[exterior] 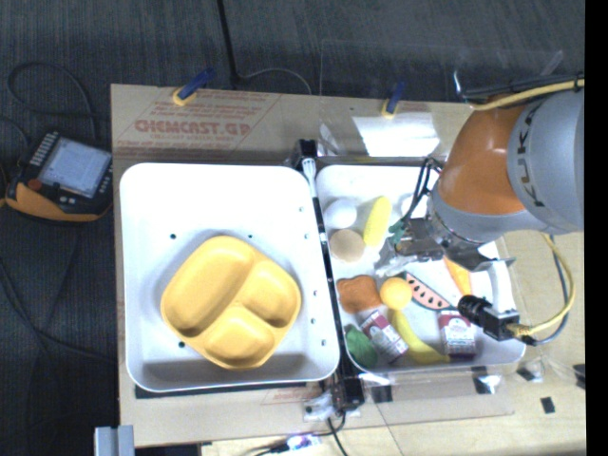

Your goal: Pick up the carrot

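In the right bin (418, 171), the carrot (458, 276) shows as a narrow orange piece poking out from under the arm's wrist, near the bin's right side. Most of it is hidden by the arm. My gripper (407, 239) hangs low over the middle of this bin, left of the carrot and just right of a long yellow toy vegetable (376, 218). A watermelon slice (427, 294) lies between the gripper and the carrot's visible end. The grey and orange wrist (494, 174) covers the bin's upper right part.
The right bin is crowded: a white egg (340, 214), a beige round piece (347, 245), an orange-brown piece (357, 293), a lemon (395, 293), a banana (414, 337) and two small cans (458, 335). The left bin (142, 198) holds a yellow divided plate (231, 298).
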You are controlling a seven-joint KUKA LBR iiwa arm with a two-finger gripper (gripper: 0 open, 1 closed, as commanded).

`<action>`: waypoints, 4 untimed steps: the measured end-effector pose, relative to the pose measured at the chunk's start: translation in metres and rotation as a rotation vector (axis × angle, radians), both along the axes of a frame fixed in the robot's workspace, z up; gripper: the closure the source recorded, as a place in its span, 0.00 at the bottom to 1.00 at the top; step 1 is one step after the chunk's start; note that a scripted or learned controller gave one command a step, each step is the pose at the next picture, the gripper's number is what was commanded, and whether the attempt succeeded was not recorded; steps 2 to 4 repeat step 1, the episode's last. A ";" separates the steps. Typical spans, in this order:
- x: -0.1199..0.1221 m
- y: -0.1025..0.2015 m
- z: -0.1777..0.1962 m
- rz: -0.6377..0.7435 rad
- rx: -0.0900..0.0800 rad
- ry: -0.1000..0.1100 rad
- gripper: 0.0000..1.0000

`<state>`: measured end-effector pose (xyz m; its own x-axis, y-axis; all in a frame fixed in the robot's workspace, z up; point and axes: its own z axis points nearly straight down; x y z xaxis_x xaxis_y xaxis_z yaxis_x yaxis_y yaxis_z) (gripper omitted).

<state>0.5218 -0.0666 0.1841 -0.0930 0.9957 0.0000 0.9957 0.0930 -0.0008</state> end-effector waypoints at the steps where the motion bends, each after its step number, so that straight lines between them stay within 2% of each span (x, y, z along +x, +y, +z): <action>1: -0.008 -0.089 0.049 0.291 -0.001 0.000 1.00; 4: -0.008 -0.089 0.049 0.291 -0.001 0.000 1.00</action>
